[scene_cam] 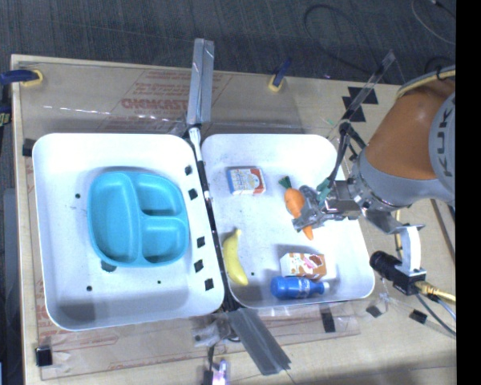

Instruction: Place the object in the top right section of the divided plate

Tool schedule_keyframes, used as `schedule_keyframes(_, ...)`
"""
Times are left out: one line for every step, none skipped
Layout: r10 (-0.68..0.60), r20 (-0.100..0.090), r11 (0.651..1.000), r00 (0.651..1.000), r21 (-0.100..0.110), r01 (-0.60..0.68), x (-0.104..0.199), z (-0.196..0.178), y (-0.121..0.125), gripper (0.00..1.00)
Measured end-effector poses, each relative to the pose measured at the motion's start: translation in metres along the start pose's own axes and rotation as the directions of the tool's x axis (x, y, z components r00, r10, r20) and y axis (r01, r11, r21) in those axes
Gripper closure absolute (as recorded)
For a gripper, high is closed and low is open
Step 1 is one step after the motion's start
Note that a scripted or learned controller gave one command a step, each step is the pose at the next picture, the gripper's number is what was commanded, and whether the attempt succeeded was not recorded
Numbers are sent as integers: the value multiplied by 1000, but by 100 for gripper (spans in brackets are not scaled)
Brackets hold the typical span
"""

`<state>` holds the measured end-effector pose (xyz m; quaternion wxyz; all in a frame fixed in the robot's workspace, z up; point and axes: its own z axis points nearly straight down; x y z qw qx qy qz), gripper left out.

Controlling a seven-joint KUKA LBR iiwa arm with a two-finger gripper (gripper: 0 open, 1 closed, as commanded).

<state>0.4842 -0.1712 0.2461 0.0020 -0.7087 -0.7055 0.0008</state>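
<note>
A blue divided plate (pixel 136 216) lies in the left bin (pixel 56 287), with one long section on its left and two smaller sections on its right. My gripper (pixel 311 209) hangs low in the right bin (pixel 256 147), right beside an orange carrot (pixel 294 202) with a green top. The carrot lies just left of the fingers, and a second orange piece (pixel 308 232) shows just below them. Whether the fingers touch the carrot is hidden by the gripper body.
The right bin also holds a small white carton (pixel 245 180) at the back, a yellow banana (pixel 234 257) by the left wall, a printed snack box (pixel 303 265) and a blue bottle (pixel 299 288) at the front. A metal divider (pixel 199 83) runs between the bins.
</note>
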Motion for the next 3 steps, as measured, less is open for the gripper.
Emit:
schedule_keyframes(114, 1, 993, 993, 1, -114, 80, 44, -3, 100)
schedule_keyframes(134, 1, 991, 991, 2, -134, 184, 56, -1, 100)
schedule_keyframes(135, 1, 991, 991, 1, -135, 184, 56, -1, 0)
